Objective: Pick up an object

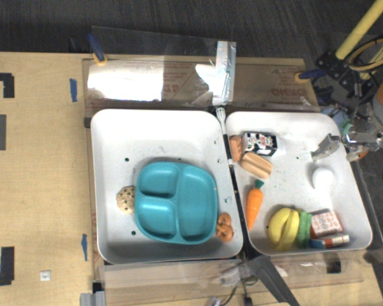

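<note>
Right bin point(287, 123) — end effector point(329, 146) grip state unclear | carrot point(255, 207), bananas point(284, 227) nearby

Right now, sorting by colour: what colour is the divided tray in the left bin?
Teal, plain; the divided tray shows in the camera view.

Two shallow white bins sit side by side on the table point(32, 171). The left bin point(108, 132) holds a teal divided plate point(177, 201), with a cookie point(125, 199) touching its left edge and a small orange pastry point(224, 226) at its lower right. The right bin point(293, 129) holds a black-and-white packet point(260, 143), a hot dog point(256, 165), a carrot point(255, 204), a yellow banana bunch point(283, 227), a red box point(325, 222) and a white egg-like object point(323, 176). The claw point(329, 146) hangs over the bin's upper right corner, above the egg-like object.
</note>
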{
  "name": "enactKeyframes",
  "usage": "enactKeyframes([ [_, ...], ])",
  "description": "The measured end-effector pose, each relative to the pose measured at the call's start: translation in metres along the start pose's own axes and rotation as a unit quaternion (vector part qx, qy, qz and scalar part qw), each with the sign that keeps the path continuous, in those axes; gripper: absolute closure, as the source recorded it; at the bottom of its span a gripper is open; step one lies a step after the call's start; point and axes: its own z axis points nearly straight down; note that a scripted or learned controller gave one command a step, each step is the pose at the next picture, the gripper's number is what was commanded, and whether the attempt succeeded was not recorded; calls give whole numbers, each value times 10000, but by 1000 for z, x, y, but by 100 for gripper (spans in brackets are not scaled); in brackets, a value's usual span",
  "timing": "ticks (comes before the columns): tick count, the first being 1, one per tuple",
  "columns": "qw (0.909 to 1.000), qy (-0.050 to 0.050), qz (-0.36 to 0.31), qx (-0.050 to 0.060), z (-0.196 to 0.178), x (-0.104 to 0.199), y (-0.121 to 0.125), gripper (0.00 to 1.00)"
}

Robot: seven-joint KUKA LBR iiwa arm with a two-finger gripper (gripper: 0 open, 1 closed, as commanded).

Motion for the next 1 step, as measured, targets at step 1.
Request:
enactKeyframes([
  [1,9999,7,162,24,79,54,-71,0],
])
